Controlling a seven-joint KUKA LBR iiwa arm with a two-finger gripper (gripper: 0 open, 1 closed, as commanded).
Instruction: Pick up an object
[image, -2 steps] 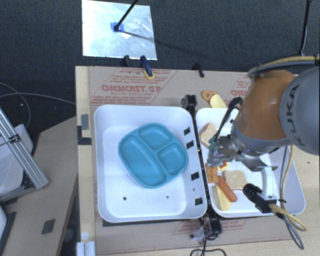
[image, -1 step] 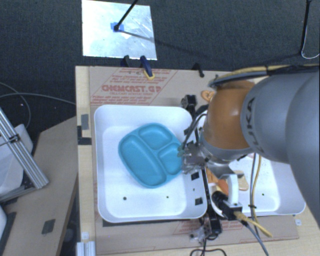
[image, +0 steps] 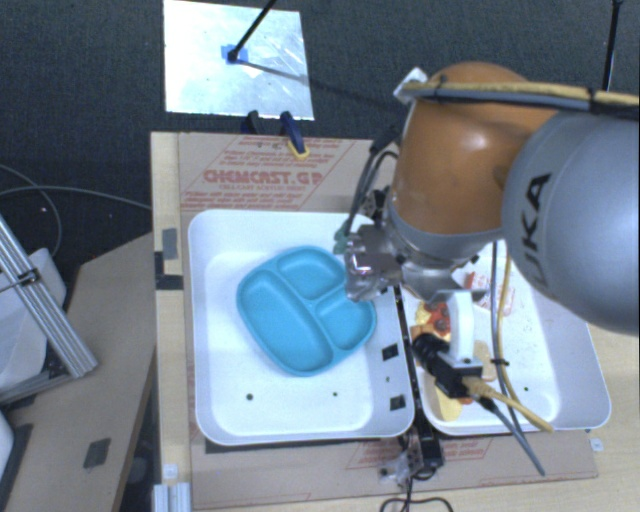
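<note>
A light blue divided plate (image: 300, 310) lies flat in the left white bin (image: 290, 415), near its middle. My gripper (image: 360, 280) hangs over the plate's right rim, close to the wall between the two bins. The big grey and orange arm covers much of the right bin (image: 580, 395). Small yellow, red and white items (image: 437, 318) peek out from under the wrist in the right bin; what they are is hard to tell.
A cardboard sheet (image: 262, 172) with red lettering lies under the bins. Behind it sits a shiny metal plate (image: 235, 60). A metal frame (image: 40, 310) stands at the left edge of the bench.
</note>
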